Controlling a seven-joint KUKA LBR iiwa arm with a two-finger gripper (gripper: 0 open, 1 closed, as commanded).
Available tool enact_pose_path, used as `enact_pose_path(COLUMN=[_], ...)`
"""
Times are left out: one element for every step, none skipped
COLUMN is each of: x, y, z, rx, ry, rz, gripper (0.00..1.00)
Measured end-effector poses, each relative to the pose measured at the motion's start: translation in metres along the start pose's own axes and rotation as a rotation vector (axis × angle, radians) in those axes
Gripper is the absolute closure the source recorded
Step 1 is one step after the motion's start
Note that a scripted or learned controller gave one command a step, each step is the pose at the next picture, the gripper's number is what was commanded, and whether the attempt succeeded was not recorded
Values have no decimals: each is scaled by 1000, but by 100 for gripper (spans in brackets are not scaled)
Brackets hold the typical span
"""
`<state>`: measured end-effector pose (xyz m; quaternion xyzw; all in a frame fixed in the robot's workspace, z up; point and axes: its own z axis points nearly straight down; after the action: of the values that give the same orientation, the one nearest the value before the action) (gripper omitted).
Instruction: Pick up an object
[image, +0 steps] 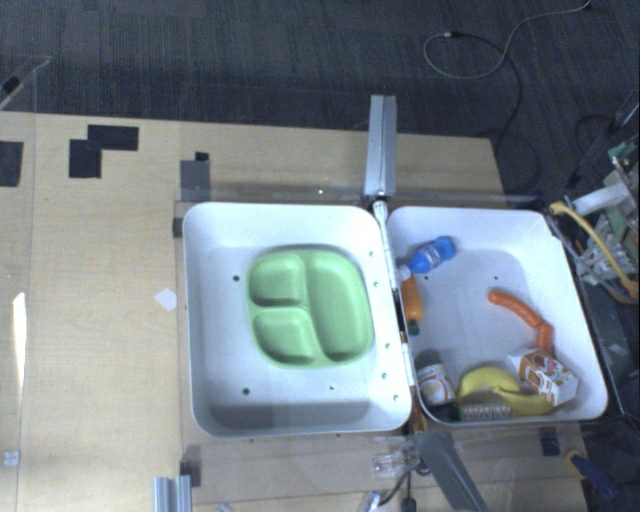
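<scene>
Banana (497, 387) by the right bin's (575, 290) near wall looks light, soft, curved; grasp mid-body, across its width. Gripper state: cannot tell.

The light wooden surface (90, 330) carries black square markings (100, 147) near its far left corner. A grey metal rail (381, 147) runs back from the seam between the two bins. Beyond the surface lies dark carpeted floor (250, 60), with a thin cable (480, 50) looping across it.
</scene>
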<state>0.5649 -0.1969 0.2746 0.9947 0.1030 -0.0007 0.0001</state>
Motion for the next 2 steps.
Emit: enact_pose_path(x=[-53,-74], y=[-13,-28], z=[27,-1], rx=[2,1], ry=[0,2], rz=[2,3], gripper=[100,100])
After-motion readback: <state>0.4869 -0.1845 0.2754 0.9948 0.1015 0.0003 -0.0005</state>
